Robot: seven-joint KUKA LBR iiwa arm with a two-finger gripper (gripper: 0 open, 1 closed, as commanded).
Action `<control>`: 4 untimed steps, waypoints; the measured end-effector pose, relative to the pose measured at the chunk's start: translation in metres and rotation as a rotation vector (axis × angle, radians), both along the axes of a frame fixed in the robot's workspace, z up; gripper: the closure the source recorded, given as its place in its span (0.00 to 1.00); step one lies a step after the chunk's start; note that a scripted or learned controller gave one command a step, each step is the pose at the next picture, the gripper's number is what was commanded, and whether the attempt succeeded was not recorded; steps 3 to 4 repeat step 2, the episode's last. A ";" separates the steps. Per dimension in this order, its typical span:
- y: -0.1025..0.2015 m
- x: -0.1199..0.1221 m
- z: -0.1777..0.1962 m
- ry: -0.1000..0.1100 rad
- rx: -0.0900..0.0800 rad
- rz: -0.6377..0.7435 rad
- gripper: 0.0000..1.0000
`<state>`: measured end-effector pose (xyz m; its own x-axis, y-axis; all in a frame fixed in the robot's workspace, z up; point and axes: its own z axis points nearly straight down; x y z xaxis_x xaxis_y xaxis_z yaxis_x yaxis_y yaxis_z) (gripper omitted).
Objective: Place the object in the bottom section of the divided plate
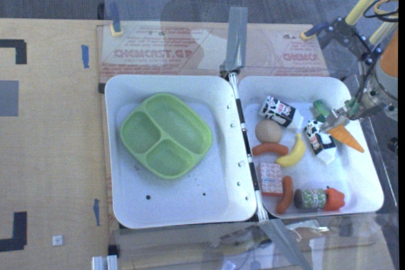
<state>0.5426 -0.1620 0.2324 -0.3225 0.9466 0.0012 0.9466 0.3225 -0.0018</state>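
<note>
Near edge of the right bin (pixel 373 199): green can with red cap (pixel 318 198), sausage (pixel 285 194), pink box (pixel 271 178). Mid: banana (pixel 292 152), egg (pixel 269 131), two cow-print cartons. Gripper (pixel 342 116) sits low at the bin's right edge, beside a carton (pixel 318 136) and the carrot (pixel 347 137); can't tell jaw state or the target object. Divided plate (pixel 166 135) waits mid left bin (pixel 120 199), well apart. Risks: clutter means nudging neighbours or closing on nothing, or dropping on the long carry.

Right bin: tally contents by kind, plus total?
Cow-print cartons: 2
Sausages: 2
Egg: 1
Banana: 1
Carrot: 1
Red-and-white box: 1
Green can: 1
Red item: 1
Green item: 1
Total: 11
</note>
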 end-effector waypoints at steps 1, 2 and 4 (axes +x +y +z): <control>-0.047 0.001 -0.067 0.002 0.002 0.264 1.00; -0.047 0.001 -0.066 0.001 0.002 0.264 0.00; -0.047 0.001 -0.066 0.001 0.002 0.264 0.00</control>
